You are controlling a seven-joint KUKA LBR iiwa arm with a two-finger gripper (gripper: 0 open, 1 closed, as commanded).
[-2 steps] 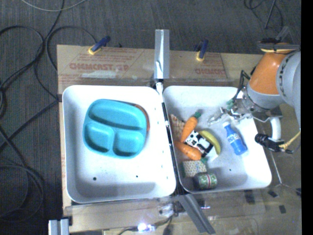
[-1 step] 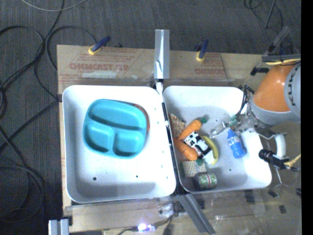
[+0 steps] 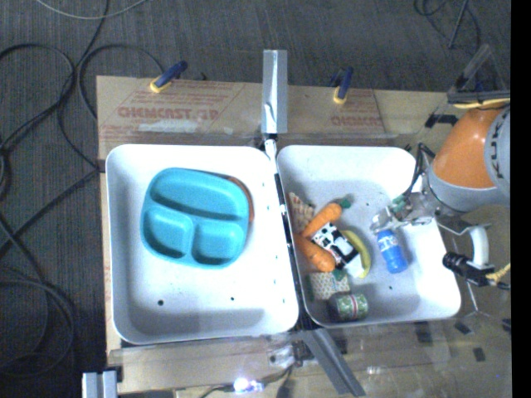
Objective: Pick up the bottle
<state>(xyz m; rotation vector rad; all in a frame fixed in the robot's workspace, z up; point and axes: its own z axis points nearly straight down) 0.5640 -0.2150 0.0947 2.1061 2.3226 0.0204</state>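
Here the claw hangs over the right bin, just above the blue bottle; its opening is unclear.

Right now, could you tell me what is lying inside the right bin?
The right bin holds a blue bottle, two carrots, a banana, a cow-patterned toy and a green can. Anything beneath them is covered.

Blue bottle, orange carrot, black-and-white cow-patterned toy, yellow banana, bright blue divided tray, white bins.
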